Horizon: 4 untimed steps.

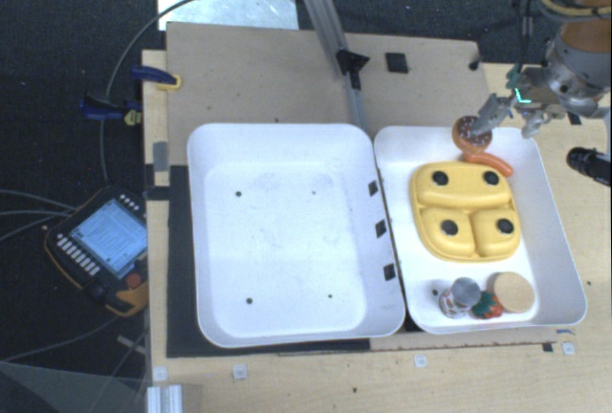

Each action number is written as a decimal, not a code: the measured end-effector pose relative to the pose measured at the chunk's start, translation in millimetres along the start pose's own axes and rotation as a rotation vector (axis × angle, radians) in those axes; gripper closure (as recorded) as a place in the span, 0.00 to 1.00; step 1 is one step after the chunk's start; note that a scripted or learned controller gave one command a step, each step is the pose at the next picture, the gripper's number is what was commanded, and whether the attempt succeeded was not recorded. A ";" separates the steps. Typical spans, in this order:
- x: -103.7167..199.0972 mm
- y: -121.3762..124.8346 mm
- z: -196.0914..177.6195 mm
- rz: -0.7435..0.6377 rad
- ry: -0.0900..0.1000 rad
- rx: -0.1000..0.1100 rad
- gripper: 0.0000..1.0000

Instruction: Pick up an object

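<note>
My gripper hangs over the far edge of the right bin, fingers spread open with nothing between them. Right by its left fingertip lies a small brown ring-shaped piece. An orange sausage-shaped piece lies just in front of that. A large yellow moulded block with black dots takes up the bin's middle. Near the front wall sit a tan round disc, a grey cylinder and small red and green bits.
The left bin stands beside the right one, their walls touching along the centre. A slanted metal pole crosses the bench behind the bins. A handheld pendant and cables lie on the floor at the left.
</note>
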<state>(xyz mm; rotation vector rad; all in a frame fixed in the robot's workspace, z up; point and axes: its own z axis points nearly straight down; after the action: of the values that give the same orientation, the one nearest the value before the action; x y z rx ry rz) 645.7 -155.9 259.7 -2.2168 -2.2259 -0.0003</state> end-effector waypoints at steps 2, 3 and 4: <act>-2.1 -1.3 40.2 0.002 -0.001 0.000 0.00; -1.4 -3.5 82.0 0.003 -0.001 0.002 0.00; 5.9 -6.8 138.0 0.003 0.002 -0.004 0.00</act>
<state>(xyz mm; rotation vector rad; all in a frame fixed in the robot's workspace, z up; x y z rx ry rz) 638.9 -150.0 121.7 -2.2214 -2.2232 -0.0077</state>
